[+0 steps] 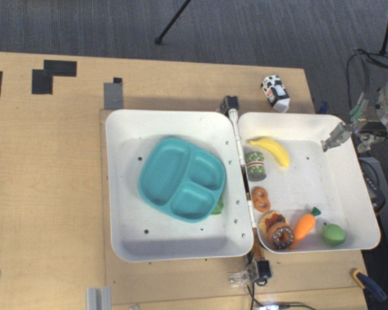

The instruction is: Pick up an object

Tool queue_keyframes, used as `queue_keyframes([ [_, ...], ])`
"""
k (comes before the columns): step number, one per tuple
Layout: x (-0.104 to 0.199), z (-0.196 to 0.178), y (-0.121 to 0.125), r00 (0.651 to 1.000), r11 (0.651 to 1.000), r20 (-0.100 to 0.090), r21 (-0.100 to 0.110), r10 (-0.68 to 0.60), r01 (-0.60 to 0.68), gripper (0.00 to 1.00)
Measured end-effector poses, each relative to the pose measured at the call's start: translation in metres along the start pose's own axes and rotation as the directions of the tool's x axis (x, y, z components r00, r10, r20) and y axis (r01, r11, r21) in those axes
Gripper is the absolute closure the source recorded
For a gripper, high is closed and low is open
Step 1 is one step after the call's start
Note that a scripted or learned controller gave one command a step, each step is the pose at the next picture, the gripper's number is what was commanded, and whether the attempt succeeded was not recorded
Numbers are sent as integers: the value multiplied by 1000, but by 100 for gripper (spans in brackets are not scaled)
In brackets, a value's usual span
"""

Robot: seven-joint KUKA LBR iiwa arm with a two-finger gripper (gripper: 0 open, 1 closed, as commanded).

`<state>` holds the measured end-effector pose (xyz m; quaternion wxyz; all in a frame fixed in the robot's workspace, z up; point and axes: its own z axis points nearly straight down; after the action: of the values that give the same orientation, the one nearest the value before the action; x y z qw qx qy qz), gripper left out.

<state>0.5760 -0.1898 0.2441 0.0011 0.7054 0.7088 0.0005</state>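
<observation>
The gripper [339,136] hangs over the right bin's [323,192] far right corner, its opening unreadable, nothing visibly gripped. 6 candidates lie loose: a smooth yellow banana [272,150], green can [255,164], pretzel [260,199], doughnut [282,236], orange carrot [304,226], green lime [334,234]. The teal divided plate [182,179] occupies the left bin [126,192].

Tray [181,178] in left bin [116,192]; banana [271,150], carrot [304,226] in right bin [349,186].

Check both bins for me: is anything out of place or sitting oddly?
Two things. A small black-and-white carton lies on the wooden bench beyond the right white bin, outside either bin. In the left white bin, the teal divided plastic plate sits skewed, with something green poking out from under its near right edge.
</observation>
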Motion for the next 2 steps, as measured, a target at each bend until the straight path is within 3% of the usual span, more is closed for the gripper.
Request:
queue_keyframes([
  [1,74,136,27,999,999,-4,6,-52,53,0],
  [2,101,158,65,997,997,1,-4,80,-80,0],
])
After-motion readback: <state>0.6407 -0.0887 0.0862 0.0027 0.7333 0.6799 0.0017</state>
